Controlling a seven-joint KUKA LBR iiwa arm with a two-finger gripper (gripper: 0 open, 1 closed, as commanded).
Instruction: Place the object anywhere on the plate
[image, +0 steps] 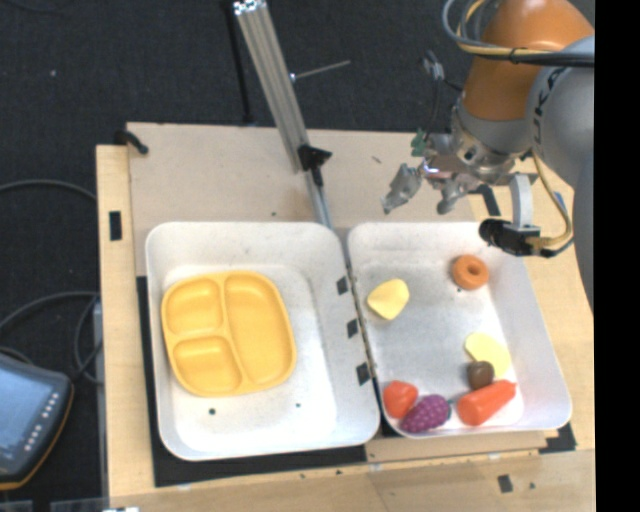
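Tan worktop (220, 180) on black floor, two shallow white bins side by side.
I see the jaws (425, 190) spread apart, holding nothing, above the right bin's (425, 340) far rim; the pale yellow lemon-shaped toy (388, 298) lies there, while the yellow three-compartment plastic plate (228, 331) sits in the left bin (320, 300).
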